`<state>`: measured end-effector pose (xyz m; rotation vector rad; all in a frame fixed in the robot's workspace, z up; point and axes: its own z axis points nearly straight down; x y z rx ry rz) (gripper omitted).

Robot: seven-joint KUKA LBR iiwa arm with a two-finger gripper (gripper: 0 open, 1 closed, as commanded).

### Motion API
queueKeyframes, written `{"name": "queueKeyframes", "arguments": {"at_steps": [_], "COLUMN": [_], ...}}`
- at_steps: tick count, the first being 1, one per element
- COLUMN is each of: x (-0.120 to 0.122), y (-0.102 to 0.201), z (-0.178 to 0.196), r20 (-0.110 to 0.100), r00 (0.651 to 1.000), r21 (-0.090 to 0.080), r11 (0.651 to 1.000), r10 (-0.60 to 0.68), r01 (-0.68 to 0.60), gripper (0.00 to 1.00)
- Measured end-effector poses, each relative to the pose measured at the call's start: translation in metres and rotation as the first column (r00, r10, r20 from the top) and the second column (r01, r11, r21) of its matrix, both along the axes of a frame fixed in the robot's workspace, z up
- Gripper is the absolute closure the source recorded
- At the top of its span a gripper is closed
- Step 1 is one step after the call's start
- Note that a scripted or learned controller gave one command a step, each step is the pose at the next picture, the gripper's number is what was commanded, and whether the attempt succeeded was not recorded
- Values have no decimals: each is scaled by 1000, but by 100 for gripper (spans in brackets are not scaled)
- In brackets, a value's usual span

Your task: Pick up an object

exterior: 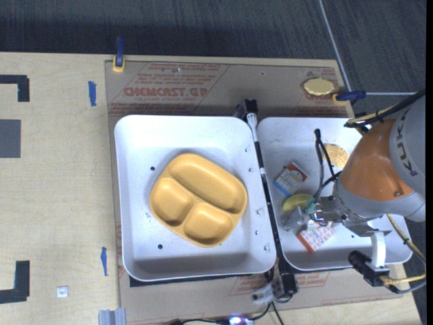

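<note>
Down in the right bin, the gripper sits low among the clutter; whether it is wide, narrow or holding anything I cannot tell. Touching it on the left is a banana, a red-white packet lies just below, and a small carton above. The left bin holds a yellow tray.

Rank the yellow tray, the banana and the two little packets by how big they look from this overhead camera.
1. yellow tray
2. banana
3. The packet by the gripper and the upper packet look alike; I won't rank them.
</note>
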<state>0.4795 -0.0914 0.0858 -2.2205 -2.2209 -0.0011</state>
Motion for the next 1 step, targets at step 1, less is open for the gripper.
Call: {"name": "queueKeyframes", "arguments": {"at_steps": [1], "x": [1], "y": [0], "z": [10], "r20": [4], "r00": [1000], "r21": [-1], "r11": [1000], "r10": [0], "r01": [0], "gripper": [100]}}
